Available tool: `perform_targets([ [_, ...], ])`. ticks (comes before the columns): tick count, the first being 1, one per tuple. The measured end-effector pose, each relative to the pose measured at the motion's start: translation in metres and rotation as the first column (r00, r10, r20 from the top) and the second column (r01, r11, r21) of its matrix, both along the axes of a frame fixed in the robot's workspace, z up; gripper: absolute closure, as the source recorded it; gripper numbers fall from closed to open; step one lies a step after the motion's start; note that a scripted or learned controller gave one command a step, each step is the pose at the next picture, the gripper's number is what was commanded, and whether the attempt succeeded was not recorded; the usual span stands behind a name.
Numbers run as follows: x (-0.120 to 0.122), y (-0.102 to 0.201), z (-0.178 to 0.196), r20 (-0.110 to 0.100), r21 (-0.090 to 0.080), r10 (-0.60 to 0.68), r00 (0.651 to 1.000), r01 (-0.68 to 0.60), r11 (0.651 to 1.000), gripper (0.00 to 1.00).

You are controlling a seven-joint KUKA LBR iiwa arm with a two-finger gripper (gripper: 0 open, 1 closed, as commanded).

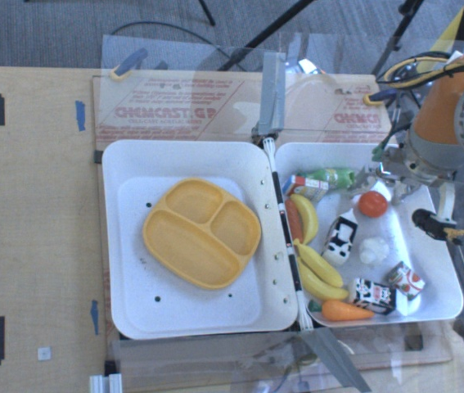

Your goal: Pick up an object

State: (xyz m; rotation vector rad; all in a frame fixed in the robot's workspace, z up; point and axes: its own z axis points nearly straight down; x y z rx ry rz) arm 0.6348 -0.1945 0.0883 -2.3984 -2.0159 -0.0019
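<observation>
Bins: two shallow white bins are being borne side by side on the bench; left bin [125,219]; right bin [444,285].
Left bin contents: a yellow divided plate [201,232] is being carried flat near the middle.
Right bin contents: a green packet [330,176] is being kept at the far wall; a red tomato [371,204] is lying just below the gripper; a black-and-white cow toy [340,240] is being flanked by bananas [317,273] on the left and a white lump [374,250] on the right; an orange carrot [344,310] is lying at the near wall, touching a black-and-white carton [374,295].
Gripper: the gripper [395,178] is being held over the right bin's far right corner, just above the tomato; jaw state cannot be told; nothing is seen being gripped.
Arm: the orange band [448,109] is being shown above the wrist.
</observation>
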Motion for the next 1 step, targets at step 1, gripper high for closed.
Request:
perform_targets([
  [1,0.0015,-0.0006,0.0112,0.005,-0.006,0.003,1.000,-0.003,1.000,1.00],
])
